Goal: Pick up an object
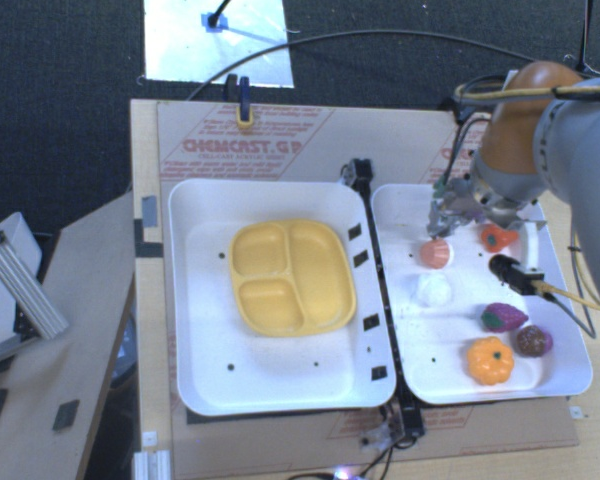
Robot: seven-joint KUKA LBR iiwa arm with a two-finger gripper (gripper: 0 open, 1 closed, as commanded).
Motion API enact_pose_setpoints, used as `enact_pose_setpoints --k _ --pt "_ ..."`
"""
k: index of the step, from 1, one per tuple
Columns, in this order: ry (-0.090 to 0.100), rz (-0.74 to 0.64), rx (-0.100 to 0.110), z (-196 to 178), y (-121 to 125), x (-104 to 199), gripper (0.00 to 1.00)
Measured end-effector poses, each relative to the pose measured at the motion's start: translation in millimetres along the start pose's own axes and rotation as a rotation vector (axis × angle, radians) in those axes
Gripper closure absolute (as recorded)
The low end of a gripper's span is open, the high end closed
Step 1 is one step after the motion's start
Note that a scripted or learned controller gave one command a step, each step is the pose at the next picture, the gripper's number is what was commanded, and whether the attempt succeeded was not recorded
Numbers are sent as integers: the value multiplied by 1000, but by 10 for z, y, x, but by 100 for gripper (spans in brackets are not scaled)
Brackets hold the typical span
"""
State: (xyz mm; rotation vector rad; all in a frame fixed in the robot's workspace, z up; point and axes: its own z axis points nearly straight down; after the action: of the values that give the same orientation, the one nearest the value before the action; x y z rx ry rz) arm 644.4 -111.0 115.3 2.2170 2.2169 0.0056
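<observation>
Gripper (pixel 439 230) just above round pink-orange ball (pixel 435 254).

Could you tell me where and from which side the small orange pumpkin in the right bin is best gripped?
I would come straight down on the orange pumpkin and pinch across its round body. It sits near the right bin's front wall, with the purple piece and the dark red ball just behind, so close left-to-right.

The grey arm (pixel 580 158) is cut off at the right edge; a small red-orange toy (pixel 499 237) is partly hidden beneath it.
</observation>
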Motion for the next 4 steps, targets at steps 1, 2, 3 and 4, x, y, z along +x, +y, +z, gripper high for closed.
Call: enact_pose_setpoints --k 1,2,3,4 --pt "1 1 2 -448 -1 -54 100" --pt "1 -4 -1 -1094 55 -59 100" --pt "1 -5 1 -1570 72 -61 100" --pt "3 -7 7 -1563 -187 319 100"
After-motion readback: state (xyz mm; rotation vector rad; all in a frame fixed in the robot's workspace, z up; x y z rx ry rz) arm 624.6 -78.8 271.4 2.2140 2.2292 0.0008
